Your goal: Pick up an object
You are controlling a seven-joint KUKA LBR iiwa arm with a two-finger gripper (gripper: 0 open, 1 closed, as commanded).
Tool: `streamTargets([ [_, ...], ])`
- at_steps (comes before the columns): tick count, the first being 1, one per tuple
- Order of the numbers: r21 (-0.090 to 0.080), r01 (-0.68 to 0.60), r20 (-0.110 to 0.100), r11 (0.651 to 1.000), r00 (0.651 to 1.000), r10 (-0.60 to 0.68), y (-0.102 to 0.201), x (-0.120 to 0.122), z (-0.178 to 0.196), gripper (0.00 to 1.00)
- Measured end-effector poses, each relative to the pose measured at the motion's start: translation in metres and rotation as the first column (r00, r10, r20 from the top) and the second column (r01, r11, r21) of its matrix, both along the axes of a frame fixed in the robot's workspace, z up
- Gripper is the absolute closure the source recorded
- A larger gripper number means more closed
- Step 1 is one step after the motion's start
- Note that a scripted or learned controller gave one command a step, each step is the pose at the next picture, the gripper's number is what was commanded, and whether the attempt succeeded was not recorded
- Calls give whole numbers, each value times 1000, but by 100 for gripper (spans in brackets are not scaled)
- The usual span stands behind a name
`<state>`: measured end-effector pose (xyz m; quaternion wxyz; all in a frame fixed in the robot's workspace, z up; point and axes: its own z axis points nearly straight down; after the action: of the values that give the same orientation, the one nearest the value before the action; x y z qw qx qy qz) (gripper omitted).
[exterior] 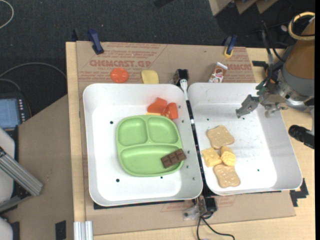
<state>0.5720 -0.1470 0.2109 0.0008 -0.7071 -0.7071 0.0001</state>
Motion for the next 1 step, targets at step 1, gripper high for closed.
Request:
streamTargets([
  [1, 3, 1, -2, 1000, 1000, -1, 36, -22, -131, 0],
])
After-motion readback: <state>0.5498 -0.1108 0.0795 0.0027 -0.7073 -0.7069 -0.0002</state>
